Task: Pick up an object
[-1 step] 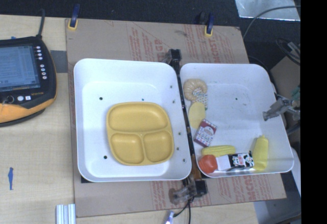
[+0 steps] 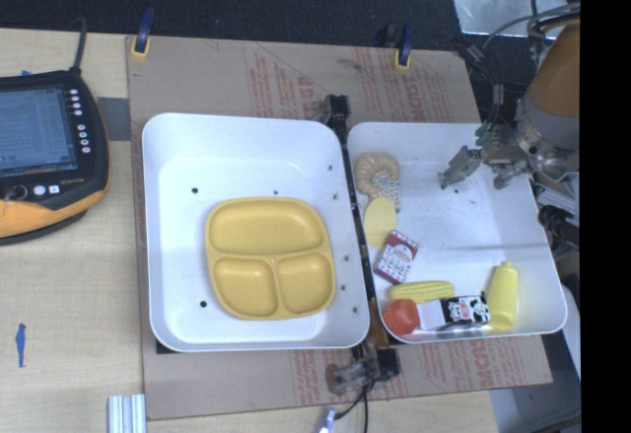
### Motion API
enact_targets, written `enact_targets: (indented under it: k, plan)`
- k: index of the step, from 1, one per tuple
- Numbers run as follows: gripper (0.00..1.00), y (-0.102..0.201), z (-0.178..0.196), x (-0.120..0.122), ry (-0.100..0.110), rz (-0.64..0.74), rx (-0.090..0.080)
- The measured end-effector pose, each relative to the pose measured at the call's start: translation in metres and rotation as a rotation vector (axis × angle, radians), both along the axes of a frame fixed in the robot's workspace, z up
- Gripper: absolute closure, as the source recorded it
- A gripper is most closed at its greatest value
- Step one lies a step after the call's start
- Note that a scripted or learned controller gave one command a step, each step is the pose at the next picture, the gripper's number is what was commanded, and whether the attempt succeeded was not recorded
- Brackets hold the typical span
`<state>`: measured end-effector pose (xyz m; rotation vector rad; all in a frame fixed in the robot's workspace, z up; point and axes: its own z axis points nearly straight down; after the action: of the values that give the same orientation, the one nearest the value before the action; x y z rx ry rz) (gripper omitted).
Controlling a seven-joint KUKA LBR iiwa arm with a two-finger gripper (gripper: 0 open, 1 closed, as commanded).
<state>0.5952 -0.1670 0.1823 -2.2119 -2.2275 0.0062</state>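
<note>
White right bin [image 2: 463, 224] held small light toys; gripper [image 2: 481, 168], upper right, hung open and empty; mustard bottle [image 2: 502, 294] looked rigid, best pinched mid-body.

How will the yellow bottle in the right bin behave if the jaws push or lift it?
The yellow bottle lies on its side by the bin wall, so it may roll when nudged. It looks like smooth, rounded plastic, probably light and slightly slippery. Its narrow cap end could pivot downward if gripped off-centre.
</note>
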Motion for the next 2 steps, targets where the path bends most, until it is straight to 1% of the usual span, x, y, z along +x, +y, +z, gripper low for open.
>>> enact_targets:
  k: [1,2]
  plan:
    - [0.0,0.049,0.013,0.053,-0.003,-0.002,0.002]
    - [0.0,0.073,-0.066,0.061,0.001,-0.002,-0.002]
